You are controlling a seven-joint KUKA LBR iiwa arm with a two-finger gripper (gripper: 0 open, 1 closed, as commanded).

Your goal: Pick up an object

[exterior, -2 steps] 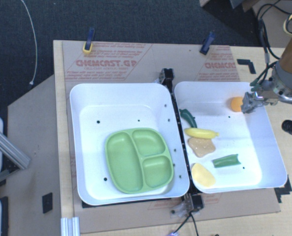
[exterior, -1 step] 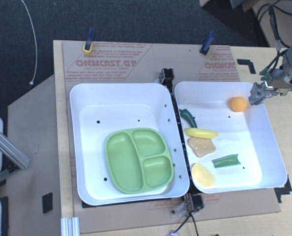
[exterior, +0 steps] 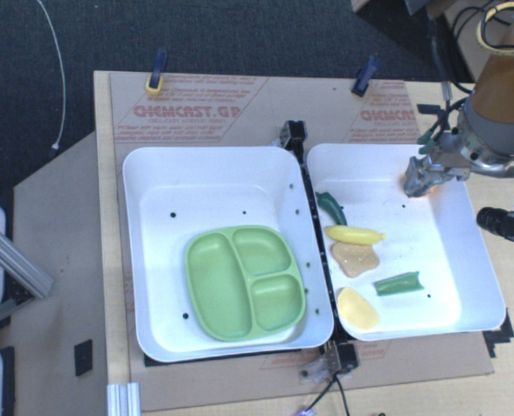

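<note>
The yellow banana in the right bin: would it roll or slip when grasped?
The banana looks like smooth toy plastic, so probably light, stiff and a bit slippery. Its curved shape suggests it may pivot rather than roll. It lies against the tan piece, which could shift too.

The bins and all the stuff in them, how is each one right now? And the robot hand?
Green tray: lies flat in the left bin, nothing in it.
Banana: lies in the right bin, untouched.
Tan piece: lies just under the banana.
Green block: lies loose.
Yellow piece: lies near the front corner.
Gripper: above the right bin's back, carrying nothing.
</note>
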